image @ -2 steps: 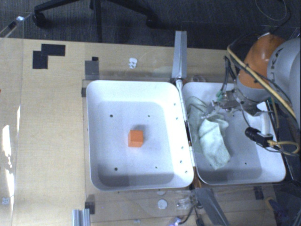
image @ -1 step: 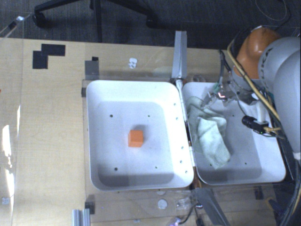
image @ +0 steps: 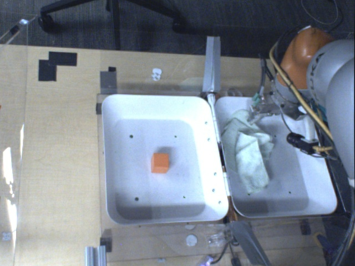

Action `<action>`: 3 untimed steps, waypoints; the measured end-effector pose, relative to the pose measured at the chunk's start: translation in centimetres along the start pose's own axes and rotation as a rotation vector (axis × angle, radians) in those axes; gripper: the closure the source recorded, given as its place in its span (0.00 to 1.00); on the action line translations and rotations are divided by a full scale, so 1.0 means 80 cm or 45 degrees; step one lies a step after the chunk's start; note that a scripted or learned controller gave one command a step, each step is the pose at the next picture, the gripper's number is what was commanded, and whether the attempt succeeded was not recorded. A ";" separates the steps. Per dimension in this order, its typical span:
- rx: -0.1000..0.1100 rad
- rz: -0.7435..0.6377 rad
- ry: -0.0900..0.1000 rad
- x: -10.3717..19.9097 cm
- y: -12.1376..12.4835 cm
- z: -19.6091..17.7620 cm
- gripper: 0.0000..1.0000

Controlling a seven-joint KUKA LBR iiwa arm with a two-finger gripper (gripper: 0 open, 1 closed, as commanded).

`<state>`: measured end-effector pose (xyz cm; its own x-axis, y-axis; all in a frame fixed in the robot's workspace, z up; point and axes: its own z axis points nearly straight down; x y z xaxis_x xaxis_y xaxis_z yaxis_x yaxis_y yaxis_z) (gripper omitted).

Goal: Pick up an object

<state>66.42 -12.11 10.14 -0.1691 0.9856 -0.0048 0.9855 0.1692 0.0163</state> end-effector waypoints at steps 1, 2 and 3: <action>0.010 -0.008 0.005 0.074 0.023 -0.138 1.00; 0.013 -0.260 0.006 0.098 0.026 -0.124 1.00; 0.015 0.012 0.004 0.082 0.023 -0.105 1.00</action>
<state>66.96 -5.35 18.57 -0.1602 0.9871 -0.0013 0.9871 0.1602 0.0043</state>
